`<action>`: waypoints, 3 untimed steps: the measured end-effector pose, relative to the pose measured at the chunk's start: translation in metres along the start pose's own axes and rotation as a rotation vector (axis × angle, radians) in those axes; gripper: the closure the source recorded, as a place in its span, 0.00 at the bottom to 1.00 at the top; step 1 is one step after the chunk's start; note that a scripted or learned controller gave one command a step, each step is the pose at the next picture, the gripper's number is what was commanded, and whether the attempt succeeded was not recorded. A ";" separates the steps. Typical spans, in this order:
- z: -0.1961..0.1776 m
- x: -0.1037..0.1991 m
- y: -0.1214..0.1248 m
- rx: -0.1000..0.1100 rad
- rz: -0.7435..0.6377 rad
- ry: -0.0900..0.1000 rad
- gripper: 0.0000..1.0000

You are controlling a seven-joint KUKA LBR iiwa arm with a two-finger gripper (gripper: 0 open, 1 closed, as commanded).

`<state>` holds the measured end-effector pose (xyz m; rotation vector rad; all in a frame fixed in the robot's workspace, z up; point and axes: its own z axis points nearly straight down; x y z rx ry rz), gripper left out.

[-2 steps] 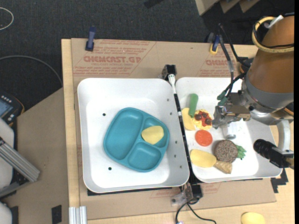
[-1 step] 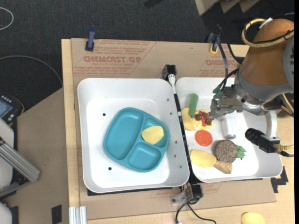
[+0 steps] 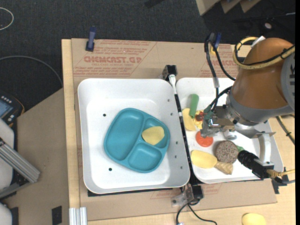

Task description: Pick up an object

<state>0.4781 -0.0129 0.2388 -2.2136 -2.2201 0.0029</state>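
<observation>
The right bin (image 3: 206,86) holds several small things: a green cylinder (image 3: 193,102), a pale yellow piece (image 3: 188,120), an orange-red disc-shaped thing (image 3: 204,139), a brown speckled ball (image 3: 226,150), a yellow lemon-like thing (image 3: 203,159) and a tan scrap (image 3: 226,168). My gripper (image 3: 209,122) hangs low over the left part of this bin, just above the orange-red thing and beside the pale yellow piece. The wrist hides whatever lies under it. No object shows between the fingers.
In the left bin (image 3: 89,125) lies a teal divided plate (image 3: 123,139) with a round yellow piece (image 3: 153,135) in its upper right compartment. The arm's orange band (image 3: 262,74) covers the right bin's far right. A yellow thing (image 3: 253,218) lies off the bench, bottom right.
</observation>
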 end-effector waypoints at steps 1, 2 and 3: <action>0.057 -0.073 -0.001 0.002 0.012 -0.005 1.00; 0.001 -0.018 0.003 -0.012 -0.003 -0.002 1.00; 0.079 -0.109 0.008 0.002 0.012 -0.005 1.00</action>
